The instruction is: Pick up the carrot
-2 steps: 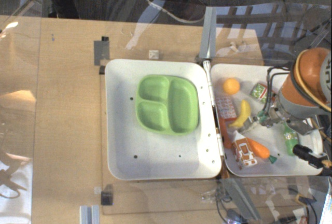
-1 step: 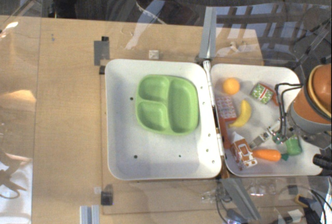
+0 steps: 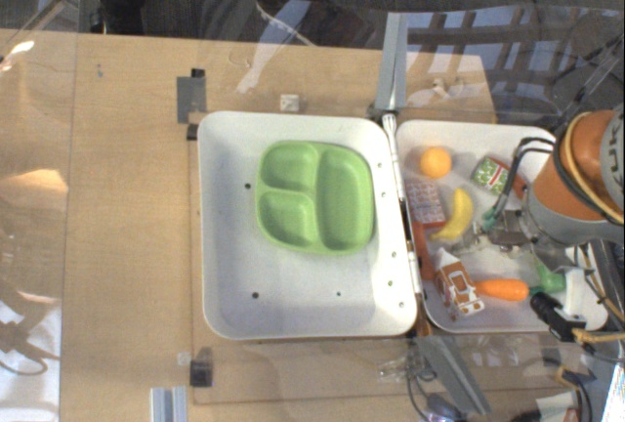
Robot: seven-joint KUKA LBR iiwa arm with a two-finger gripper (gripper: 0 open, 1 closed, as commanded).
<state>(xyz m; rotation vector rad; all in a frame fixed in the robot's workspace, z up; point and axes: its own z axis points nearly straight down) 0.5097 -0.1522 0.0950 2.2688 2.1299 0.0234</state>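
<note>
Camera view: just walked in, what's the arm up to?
The KUKA arm reaches in over the right bin, which holds toy food: an orange, a banana, small cartons and the carrot. Its end effector sits above the carrot, beside the banana. The carrot lies on the bin floor, ungrasped. The left bin holds a green divided plate.

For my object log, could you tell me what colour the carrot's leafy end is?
Green, on an orange carrot lying in the right bin; the camera view shows it best.
</note>
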